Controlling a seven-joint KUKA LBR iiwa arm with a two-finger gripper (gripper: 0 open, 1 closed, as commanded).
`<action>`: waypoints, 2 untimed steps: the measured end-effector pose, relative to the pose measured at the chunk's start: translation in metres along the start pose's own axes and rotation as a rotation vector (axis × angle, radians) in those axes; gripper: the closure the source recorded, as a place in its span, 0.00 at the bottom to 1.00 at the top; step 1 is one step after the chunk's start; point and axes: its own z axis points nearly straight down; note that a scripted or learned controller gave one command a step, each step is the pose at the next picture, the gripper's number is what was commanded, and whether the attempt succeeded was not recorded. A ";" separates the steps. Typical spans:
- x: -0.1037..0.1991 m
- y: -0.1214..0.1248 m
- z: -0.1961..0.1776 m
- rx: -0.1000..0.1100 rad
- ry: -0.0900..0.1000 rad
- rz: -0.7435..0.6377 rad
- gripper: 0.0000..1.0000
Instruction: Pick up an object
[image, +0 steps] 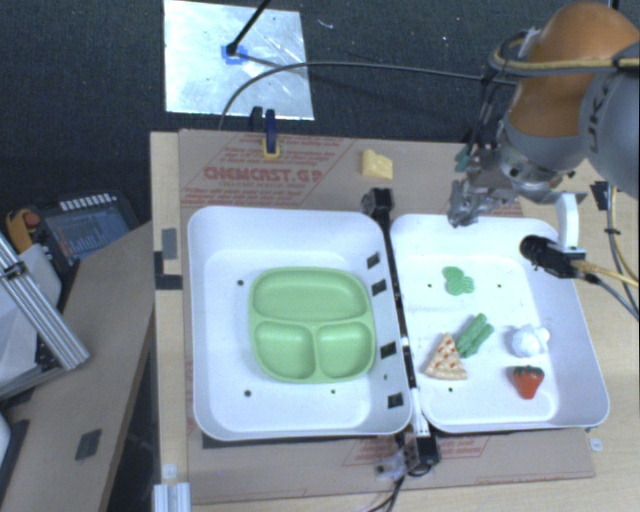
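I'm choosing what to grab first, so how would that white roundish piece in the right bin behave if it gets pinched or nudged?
The white piece looks rounded and lumpy, so a nudge would probably roll it. Its glossy look suggests hard, light plastic that could slip. The strawberry sits close by and may get bumped.

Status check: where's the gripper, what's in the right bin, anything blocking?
Gripper above right bin's far edge. Pizza slice, strawberry, green toys waiting. Nothing in the way.
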 end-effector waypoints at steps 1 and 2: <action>0.057 -0.008 0.004 0.000 0.000 -0.001 1.00; 0.117 -0.003 0.020 0.000 0.001 -0.001 1.00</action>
